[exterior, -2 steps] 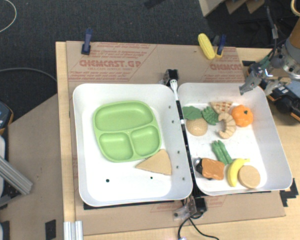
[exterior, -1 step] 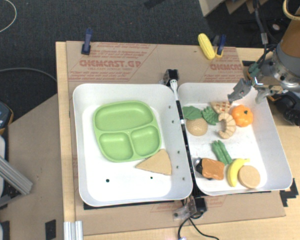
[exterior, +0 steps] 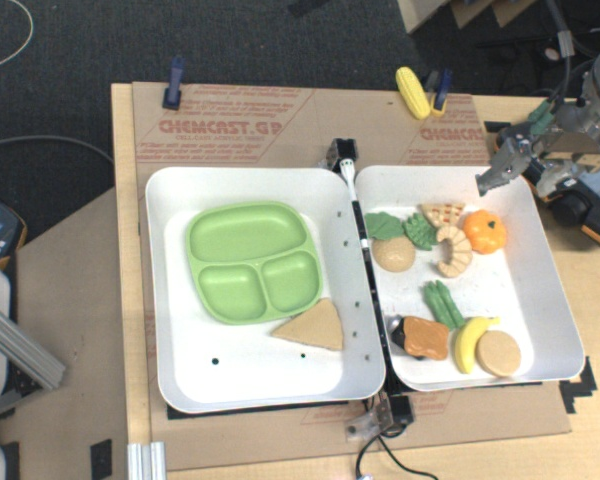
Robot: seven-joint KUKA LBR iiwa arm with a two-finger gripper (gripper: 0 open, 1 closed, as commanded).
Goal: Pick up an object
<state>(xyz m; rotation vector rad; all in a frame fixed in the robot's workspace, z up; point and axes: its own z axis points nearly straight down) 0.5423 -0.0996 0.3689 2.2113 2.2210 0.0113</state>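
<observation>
At the near edge of the right bin (exterior: 555,308) lie a round cookie (exterior: 499,352), a banana (exterior: 469,340) and a brown pastry (exterior: 425,337); farther back sit green beans (exterior: 442,303), a bun (exterior: 393,255), a croissant (exterior: 454,250), green leaves (exterior: 398,227) and an orange (exterior: 483,232). The left bin (exterior: 170,298) holds a tan wedge (exterior: 311,327) and, behind it, a green divided tray (exterior: 252,260). Above the right bin's far corner hangs the end effector (exterior: 495,176), gripping nothing, though I cannot tell how far open it is.
</observation>
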